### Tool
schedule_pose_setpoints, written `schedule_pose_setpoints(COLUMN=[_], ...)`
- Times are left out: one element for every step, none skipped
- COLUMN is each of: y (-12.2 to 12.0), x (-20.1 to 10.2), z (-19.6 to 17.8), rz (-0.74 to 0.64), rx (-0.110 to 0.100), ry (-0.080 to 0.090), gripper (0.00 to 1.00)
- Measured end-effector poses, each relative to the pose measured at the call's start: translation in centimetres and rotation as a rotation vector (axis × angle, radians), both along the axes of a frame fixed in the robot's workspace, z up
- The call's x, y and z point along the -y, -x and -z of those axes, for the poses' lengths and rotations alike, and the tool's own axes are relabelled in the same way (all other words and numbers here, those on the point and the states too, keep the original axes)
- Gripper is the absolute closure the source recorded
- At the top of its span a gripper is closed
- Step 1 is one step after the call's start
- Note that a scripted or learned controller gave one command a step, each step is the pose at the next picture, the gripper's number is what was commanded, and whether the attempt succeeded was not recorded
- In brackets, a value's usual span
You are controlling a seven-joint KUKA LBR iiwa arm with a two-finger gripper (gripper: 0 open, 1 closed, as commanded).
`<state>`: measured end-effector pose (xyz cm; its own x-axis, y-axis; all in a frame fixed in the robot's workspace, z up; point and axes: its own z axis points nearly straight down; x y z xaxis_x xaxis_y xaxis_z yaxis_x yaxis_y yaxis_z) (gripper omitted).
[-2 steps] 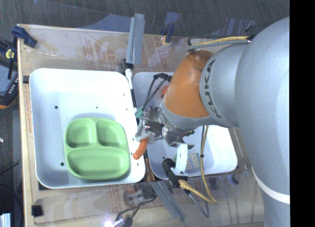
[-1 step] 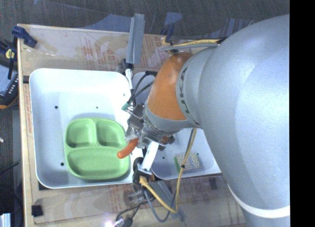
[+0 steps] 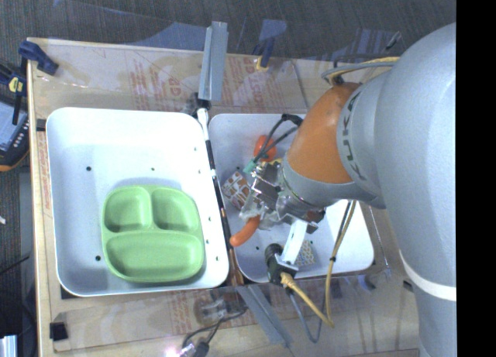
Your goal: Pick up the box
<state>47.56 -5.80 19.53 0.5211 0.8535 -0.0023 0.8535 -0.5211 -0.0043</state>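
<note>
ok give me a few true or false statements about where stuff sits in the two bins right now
1. The green divided tray lies in the left bin. True.
2. The arm is over the left bin. False: it hangs over the right bin.
3. An orange carrot-shaped item lies near the right bin's left wall. True.
4. The green tray has a single compartment. False: it has three, two small above one long.
5. A silvery patterned item sits in the right bin, beside the arm's wrist. True.
6. The orange band is on the green tray. False: it is on the arm, above the wrist.
</note>
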Motion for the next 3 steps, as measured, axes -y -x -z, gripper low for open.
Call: schedule_pose_setpoints(y=[-3.9,-5.8,-6.4], x=[1.0,4.9,-2.7], z=[-10.8,-9.6,-9.2], rz=[-0.228,-0.629,-0.79], rx=[0.004,0.003,0.0], ry=[-0.002,-0.004,-0.006], gripper=[1.0,1.0,1.0])
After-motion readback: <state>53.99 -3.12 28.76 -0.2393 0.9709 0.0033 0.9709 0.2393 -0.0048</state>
